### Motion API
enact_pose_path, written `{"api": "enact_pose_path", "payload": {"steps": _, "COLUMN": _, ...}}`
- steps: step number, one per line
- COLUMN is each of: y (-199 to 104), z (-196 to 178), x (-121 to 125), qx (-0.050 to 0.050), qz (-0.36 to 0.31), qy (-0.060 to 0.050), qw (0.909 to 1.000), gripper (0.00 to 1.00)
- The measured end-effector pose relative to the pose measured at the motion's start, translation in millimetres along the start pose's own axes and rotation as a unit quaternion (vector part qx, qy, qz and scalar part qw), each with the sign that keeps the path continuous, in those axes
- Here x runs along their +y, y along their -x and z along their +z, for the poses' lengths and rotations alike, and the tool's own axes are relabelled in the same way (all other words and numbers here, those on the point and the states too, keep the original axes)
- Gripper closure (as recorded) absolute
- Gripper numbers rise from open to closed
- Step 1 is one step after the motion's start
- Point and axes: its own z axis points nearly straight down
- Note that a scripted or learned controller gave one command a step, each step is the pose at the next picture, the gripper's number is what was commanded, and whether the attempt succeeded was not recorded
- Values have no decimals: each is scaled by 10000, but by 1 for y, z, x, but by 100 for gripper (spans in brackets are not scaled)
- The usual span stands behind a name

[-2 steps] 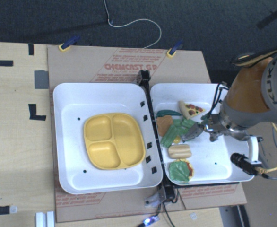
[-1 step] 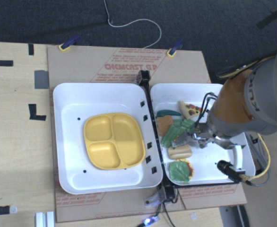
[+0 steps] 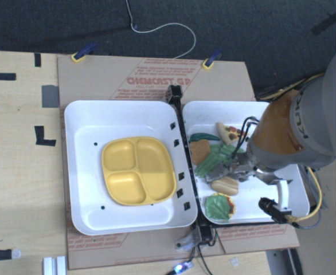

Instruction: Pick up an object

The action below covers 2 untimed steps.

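Arm: your grey arm [image 3: 305, 125] with its orange band reached in from the right and hung over the right bin [image 3: 245, 109].
Gripper: you had the gripper [image 3: 237, 168] low among the toy food near that bin's middle.
Fingers: you could not tell from this view whether they were spread or pressed together; the wrist and the clutter hid them.
Objects in right bin: a green leafy piece [image 3: 213, 158] lay just left of the gripper, a brown round piece [image 3: 199, 150] touched its left side, a tan bun-shaped piece [image 3: 225, 185] sat just below the gripper, a green round piece [image 3: 218, 207] lay near the front wall, and a pale piece with red marks [image 3: 228, 132] sat toward the back.
Left bin: your left bin [image 3: 76, 153] held a yellow divided plate [image 3: 138, 169], lying flat near its middle.
Bench: both bins rested on a cardboard sheet [image 3: 151, 79].
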Motion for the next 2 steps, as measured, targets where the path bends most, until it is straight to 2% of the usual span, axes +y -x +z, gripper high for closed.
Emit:
{"api": "enact_pose_path", "payload": {"steps": 1, "y": 0, "z": -11, "x": 0, "qx": -2, "qz": 2, "qy": 8, "qw": 10000, "gripper": 100}}
{"api": "enact_pose_path", "payload": {"steps": 2, "y": 7, "z": -57, "x": 4, "qx": 0, "qz": 6, "qy": 19, "qw": 10000, "gripper": 100}}
